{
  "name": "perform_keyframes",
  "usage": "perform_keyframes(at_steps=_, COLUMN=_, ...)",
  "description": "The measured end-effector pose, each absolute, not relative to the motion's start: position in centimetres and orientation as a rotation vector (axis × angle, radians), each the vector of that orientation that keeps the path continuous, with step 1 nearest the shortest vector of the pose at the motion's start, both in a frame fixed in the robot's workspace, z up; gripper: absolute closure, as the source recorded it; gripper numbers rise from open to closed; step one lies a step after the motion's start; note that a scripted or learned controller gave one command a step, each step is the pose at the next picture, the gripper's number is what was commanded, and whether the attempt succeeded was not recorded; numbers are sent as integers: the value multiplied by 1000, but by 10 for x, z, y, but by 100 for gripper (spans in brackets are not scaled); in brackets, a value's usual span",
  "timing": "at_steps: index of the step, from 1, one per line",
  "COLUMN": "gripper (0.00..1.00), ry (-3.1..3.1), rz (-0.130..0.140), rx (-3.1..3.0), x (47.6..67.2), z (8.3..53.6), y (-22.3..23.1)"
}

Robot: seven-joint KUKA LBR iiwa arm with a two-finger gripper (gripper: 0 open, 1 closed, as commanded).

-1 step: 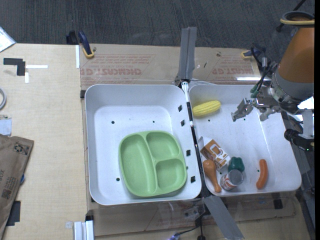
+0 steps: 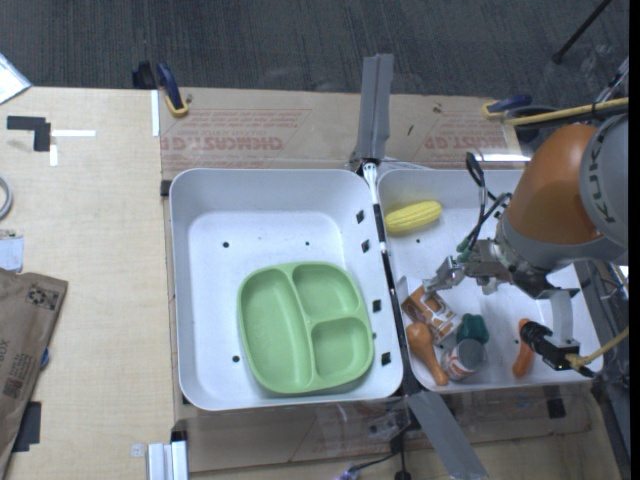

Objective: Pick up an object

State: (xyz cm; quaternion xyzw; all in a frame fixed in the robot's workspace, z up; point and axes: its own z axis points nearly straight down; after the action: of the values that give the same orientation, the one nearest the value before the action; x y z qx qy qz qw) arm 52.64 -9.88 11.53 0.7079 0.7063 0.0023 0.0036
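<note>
A: What is the biggest thing here?

B: The table, light wood. It carries two white bins side by side. The left bin holds a green divided plate, lying near its front edge, so the back half of that bin is bare white floor.

A: And the right bin?

B: The arm comes in from the right and covers the right part of it, with the orange band above the wrist. The far right rim I cannot see well.

A: The claw?

B: It is low over the middle of the right bin, just above an orange-brown packet. Its tips are thin and blurred; I cannot tell if it is released or clenched, and I see nothing between them.

A: What objects are there to pick?

B: A yellow corn cob lies alone at the back, with free room around it. At the front, crowded together: the packet, a dark green piece, a small can, and an orange carrot against the left wall. Another orange piece lies by the right, partly hidden by a black part.
</note>
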Motion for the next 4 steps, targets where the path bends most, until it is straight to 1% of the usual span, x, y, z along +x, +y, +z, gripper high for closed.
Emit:
perform_keyframes(at_steps=1, gripper=0, ry=2186, rz=1, rx=2238, x=561, z=95, y=-103)
perform_keyframes(at_steps=2, gripper=0, ry=2229, rz=-2, rx=2216, x=490, z=91, y=-135)
perform_keyframes(at_steps=3, gripper=100, ry=2225, rz=-2, rx=2220, x=490, z=100, y=-135)
perform_keyframes(at_steps=4, gripper=100, ry=2313, rz=-2, rx=2126, x=499, z=191, y=-64)
